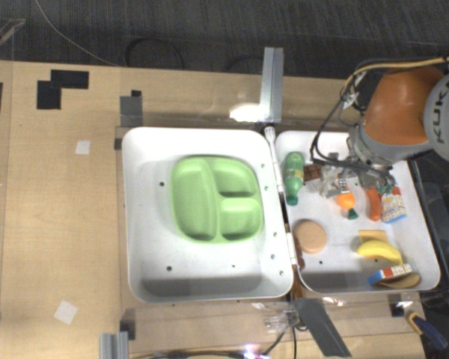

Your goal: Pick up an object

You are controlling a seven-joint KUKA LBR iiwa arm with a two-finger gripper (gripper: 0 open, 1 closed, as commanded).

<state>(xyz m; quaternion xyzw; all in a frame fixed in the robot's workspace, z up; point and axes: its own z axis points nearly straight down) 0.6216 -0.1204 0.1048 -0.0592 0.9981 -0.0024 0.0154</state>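
While the arm point(404, 114) is reaching in from the right, its gripper point(343, 183) is hanging low over the back of the right bin point(426, 256). Whether that gripper is open or closed cannot be told; the wrist and cables are hiding it, and nothing is showing as held.

No single object is named, so any item in the right bin is serving as a candidate. An orange piece point(346, 200) is lying just beside the gripper, probably the nearest target. A green bottle point(292, 174) is lying along the bin's left wall, close to the divider. A red item point(374, 204) and a small carton point(392, 206) are sitting side by side to the right of the orange piece. A tan disc point(310, 236) is resting nearer the front, and a banana point(379, 250) is lying well apart from the gripper, with a blue and brown item point(393, 276) at the front edge.

A green tray point(215, 198) is sitting in the middle of the left bin point(146, 275), likely as a sorting place for things carried over.

The pick is looking not yet done.
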